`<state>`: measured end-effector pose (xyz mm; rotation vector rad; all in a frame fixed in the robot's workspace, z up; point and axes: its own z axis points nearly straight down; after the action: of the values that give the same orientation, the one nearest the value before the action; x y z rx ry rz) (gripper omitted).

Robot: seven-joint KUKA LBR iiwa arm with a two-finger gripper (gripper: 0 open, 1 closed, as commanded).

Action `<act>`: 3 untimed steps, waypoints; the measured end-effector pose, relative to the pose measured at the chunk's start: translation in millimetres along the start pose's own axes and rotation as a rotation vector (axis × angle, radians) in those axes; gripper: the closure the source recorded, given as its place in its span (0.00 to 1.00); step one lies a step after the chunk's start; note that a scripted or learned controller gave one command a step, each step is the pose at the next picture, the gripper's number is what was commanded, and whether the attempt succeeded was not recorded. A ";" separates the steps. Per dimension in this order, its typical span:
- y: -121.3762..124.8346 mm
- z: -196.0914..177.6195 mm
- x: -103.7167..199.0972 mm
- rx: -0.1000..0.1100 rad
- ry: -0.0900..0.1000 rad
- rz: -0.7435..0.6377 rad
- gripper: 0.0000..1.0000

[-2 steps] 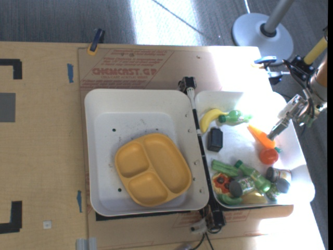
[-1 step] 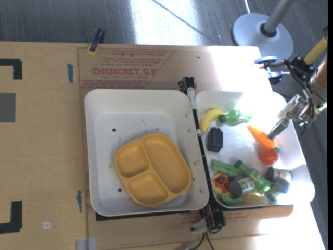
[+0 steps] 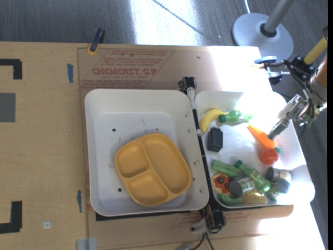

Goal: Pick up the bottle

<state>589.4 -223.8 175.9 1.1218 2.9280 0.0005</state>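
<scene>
Your bottle (image 3: 255, 179) is green with a label round its middle, lying on its side in the right bin (image 3: 297, 146), near that bin's front wall, its green cap end pointing up-left among clutter.

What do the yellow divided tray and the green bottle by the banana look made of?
Yellow divided tray: likely molded plastic, matte; uniform colour, soft rounded compartment walls, no sharp glare. Green bottle: probably glossy, translucent plastic; bright highlight along its body, though glass can't be ruled out at this size.

A robot lab: cardboard-covered bench (image 3: 41, 139) with tape marks, two white bins (image 3: 99, 139), a lamp stand (image 3: 257, 30).
</scene>
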 end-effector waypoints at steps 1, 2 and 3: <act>0.0 0.0 0.0 0.000 0.000 0.000 0.00; 0.0 0.0 0.0 0.000 0.000 0.000 0.00; 0.0 0.0 0.0 0.000 0.000 0.000 0.00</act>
<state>589.3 -223.8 175.9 1.1218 2.9280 0.0005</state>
